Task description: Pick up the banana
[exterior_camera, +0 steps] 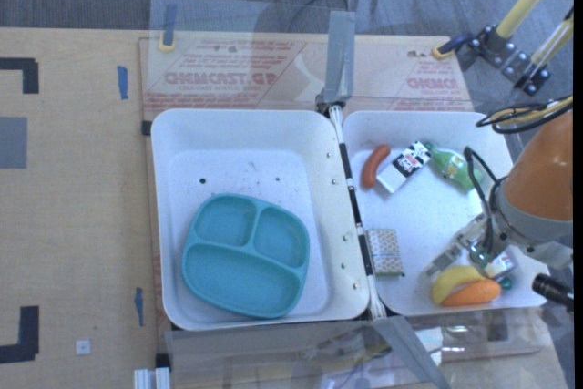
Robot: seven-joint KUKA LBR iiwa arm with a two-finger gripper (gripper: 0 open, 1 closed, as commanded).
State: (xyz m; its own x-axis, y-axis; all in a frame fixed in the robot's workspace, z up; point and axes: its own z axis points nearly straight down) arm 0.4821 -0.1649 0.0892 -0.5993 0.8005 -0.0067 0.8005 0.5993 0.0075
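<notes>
In right bin (401,273), banana (453,279), gripper (477,252) above

Even, diffuse overhead illumination; the scene is bright without harsh contrast. The two white bins (246,127) approach overexposure, their floors showing little texture. Shadows are soft and short: a faint one lies under the teal divided plate (246,255), and a dim patch falls beneath the arm (545,187) at right. A clear plastic sheet (255,23) behind the bins carries pale reflections. Focus is moderate throughout; small items and printed lettering appear slightly soft. The arm's orange band is blurred by its nearness to the lens.
</notes>
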